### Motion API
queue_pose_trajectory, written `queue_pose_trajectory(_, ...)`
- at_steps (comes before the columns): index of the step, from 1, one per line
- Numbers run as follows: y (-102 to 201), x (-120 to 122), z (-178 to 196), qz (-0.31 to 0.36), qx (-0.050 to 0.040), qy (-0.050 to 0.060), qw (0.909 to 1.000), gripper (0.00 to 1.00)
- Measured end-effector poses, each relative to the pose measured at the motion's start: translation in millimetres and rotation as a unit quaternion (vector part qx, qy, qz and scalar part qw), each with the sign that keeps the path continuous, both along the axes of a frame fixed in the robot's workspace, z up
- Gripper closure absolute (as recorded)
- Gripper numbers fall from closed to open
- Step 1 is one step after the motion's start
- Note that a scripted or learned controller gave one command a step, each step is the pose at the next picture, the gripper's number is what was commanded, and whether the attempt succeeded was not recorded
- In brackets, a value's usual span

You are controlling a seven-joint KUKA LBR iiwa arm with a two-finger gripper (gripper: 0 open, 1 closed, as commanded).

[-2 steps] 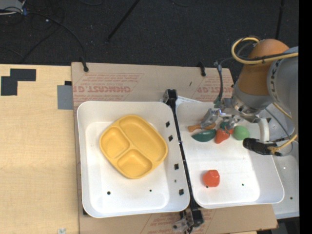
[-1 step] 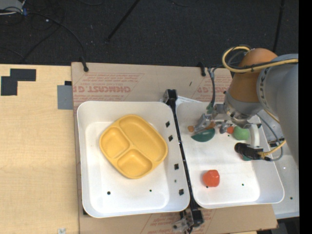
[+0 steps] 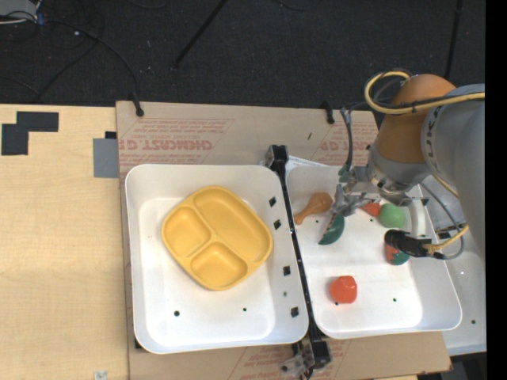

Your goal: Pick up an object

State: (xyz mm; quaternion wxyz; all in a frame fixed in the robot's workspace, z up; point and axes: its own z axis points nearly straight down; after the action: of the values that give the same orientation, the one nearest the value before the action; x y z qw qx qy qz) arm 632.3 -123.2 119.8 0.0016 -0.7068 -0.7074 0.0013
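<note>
Objects for picking lie in the right bin [image 3: 444,307], the one at 3 o'clock of the pair on the tabletop [image 3: 55,252]; a dark green curved piece [image 3: 333,229] sits toward the bin's 10 o'clock corner, and the gripper [image 3: 344,204] hangs directly over its upper end; the fingers [image 3: 341,210] point down at that piece and appear to touch or pinch its top, though whether they are closed on it or merely beside it cannot be told from this slanting view; how wide they stand cannot be read either. An orange-tan drumstick-shaped piece [image 3: 313,207] lies just at 9 o'clock of the gripper, close to the divider between the bins; a small red-orange bit [image 3: 371,209] and a green round object [image 3: 392,214] sit just at 3 o'clock of the gripper, near each other; a dark red and green object [image 3: 398,246] rests at 4 o'clock of them, next to a yellow cable; a red round object [image 3: 344,289] lies well apart from the rest, toward 6 o'clock in the bin. The left bin [image 3: 150,315] holds a yellow divided plate [image 3: 216,237] with three compartments, set at a tilt near the bin's middle. The arm [image 3: 444,141], grey with an orange section, reaches in from 3 o'clock above the right bin.
</note>
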Motion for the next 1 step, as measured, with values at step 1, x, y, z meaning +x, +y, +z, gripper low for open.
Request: queue_pose_trajectory(1,-0.1,8.9,59.7,0.000,-0.0005,-0.004,1.0000,1.00)
